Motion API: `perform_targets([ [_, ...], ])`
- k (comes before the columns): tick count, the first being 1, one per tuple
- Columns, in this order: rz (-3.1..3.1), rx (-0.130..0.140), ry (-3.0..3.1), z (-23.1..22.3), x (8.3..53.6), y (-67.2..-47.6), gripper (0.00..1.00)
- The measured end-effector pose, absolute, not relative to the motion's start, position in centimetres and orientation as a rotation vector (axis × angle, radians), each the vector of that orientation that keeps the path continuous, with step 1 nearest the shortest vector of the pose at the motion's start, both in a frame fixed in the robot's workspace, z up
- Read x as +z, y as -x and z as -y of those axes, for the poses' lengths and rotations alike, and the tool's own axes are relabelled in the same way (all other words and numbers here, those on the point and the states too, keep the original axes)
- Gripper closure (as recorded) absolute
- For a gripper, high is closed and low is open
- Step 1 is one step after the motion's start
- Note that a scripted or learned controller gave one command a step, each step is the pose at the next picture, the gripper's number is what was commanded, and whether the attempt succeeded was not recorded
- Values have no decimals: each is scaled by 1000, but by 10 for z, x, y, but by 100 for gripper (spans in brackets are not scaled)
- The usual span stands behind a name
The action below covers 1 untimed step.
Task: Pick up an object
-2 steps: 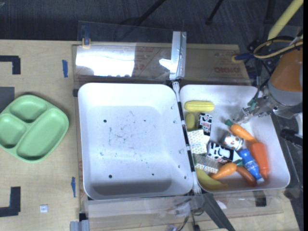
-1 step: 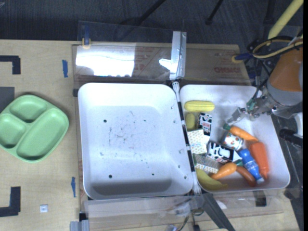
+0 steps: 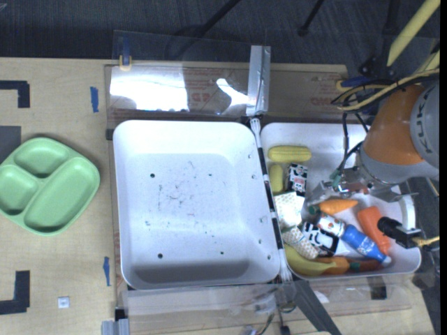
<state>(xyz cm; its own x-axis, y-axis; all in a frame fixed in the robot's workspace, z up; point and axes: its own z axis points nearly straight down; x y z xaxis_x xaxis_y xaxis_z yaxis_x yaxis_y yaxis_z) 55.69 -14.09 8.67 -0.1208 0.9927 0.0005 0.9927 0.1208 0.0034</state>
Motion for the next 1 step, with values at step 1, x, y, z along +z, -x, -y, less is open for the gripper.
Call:
perform_targets([
  [1,-2180,4,-2257,177,86,-556,0],
])
